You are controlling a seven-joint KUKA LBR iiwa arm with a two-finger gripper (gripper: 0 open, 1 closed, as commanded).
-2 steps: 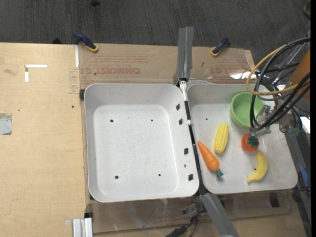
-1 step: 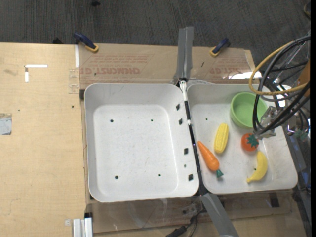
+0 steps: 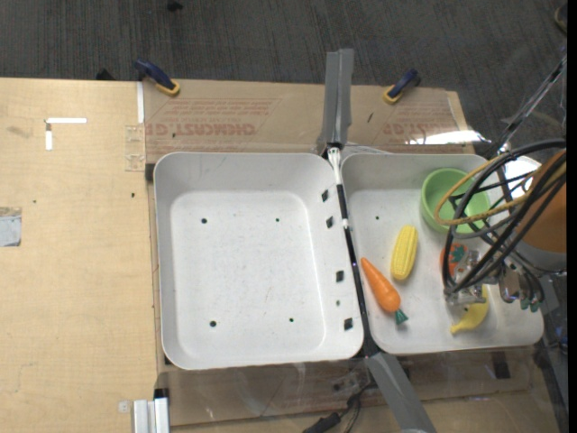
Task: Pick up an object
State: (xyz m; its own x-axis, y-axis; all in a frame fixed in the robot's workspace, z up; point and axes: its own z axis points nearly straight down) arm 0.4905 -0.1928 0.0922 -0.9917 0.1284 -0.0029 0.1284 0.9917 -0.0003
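Your gripper (image 3: 464, 282) low in the right bin (image 3: 379, 188), half lost behind cables (image 3: 491, 215), grip unreadable, banana (image 3: 471, 317) partly covered under it, corn (image 3: 405, 251) and carrot (image 3: 381, 286) nearby, green bowl (image 3: 442, 197) behind.

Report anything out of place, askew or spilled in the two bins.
Nothing looks spilled or damaged. The corn, carrot, green bowl and banana all lie inside the right bin. The gripper hangs low beside the banana, partly hiding a small orange object.
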